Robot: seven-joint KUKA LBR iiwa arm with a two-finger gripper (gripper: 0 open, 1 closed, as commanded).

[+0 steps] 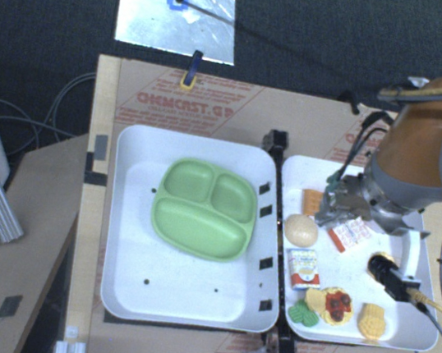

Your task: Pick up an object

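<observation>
The right bin [417,327] holds several small items: an orange block [311,202] near the far left, a cream egg-shaped piece [301,230], a red-and-white packet [352,232], a small carton with a red label [304,268], a green piece [304,313], a pizza slice [332,305] and a yellow corn piece [372,321]. My gripper [334,208] hangs low over the bin's far part, between the orange block and the red-and-white packet, just above the egg-shaped piece. The arm's bulk hides its fingertips.
The left bin [126,223] contains a green divided plate [204,209]. A black divider with clips [271,204] runs between the bins. Cardboard lies under both bins, and a shiny metal sheet [180,5] rests beyond them.
</observation>
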